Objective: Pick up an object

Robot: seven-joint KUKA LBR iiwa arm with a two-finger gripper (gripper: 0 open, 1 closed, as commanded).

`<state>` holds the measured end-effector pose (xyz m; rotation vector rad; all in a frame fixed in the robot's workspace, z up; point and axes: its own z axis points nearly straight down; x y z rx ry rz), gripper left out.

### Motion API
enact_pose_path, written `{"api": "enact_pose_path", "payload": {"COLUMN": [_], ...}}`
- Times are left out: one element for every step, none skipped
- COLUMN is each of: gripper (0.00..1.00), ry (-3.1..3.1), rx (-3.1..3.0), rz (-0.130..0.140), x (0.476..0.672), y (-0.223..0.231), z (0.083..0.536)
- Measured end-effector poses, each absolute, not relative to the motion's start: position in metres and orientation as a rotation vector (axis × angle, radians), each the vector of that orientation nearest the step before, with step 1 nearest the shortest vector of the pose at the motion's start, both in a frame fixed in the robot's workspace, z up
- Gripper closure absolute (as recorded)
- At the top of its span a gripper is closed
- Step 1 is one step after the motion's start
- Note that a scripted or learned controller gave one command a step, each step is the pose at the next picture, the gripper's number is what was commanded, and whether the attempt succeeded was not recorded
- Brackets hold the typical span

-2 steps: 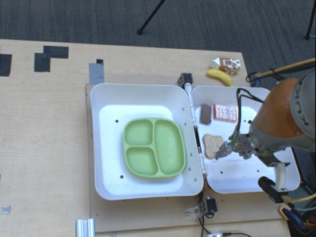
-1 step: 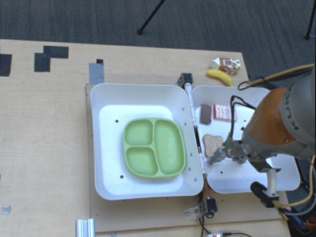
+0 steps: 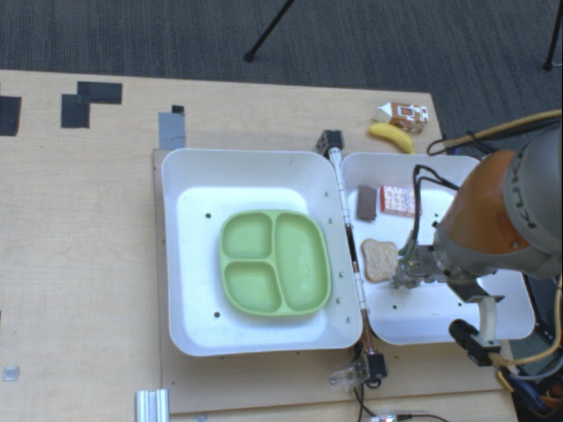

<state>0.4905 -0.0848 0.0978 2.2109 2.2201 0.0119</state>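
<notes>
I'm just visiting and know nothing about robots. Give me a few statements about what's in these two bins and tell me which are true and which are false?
1. The green divided plate lies in the left bin. True.
2. A banana lies inside the right bin. False: it lies on the bench beyond the bins.
3. A slice of bread lies in the right bin. True.
4. The gripper hangs over the left bin. False: it is over the right bin, beside the bread.
5. The plate has three compartments. True.
</notes>
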Motion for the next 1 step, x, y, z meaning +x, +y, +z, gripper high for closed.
{"api": "enact_pose_path", "payload": {"gripper": [1.0], "ry": [2.228], "rx": [2.211], "rz": [0.008], "x": [0.5327], "y": [-0.0237], "z": [0.1855]}}
